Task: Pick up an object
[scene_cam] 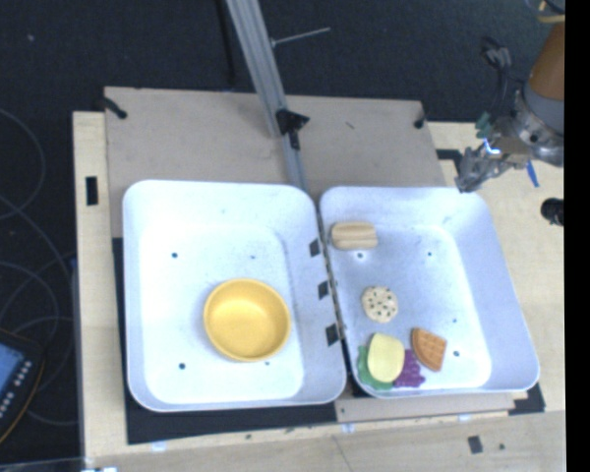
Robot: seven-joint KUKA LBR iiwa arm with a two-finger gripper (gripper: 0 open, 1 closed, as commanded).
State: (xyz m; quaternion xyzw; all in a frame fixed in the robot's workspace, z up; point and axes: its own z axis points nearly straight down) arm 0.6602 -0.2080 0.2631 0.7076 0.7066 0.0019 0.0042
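The arm (543, 77) is seen at the upper right edge of the camera view, its orange band above the grey wrist. The gripper (469, 177) is pointed down and leftward from the wrist and is held low.

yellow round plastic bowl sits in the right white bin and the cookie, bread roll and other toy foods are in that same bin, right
Not quite. In the camera view the yellow round plastic bowl sits in the left white bin. The round speckled cookie, tan bread roll and the other toy foods are in the right white bin.
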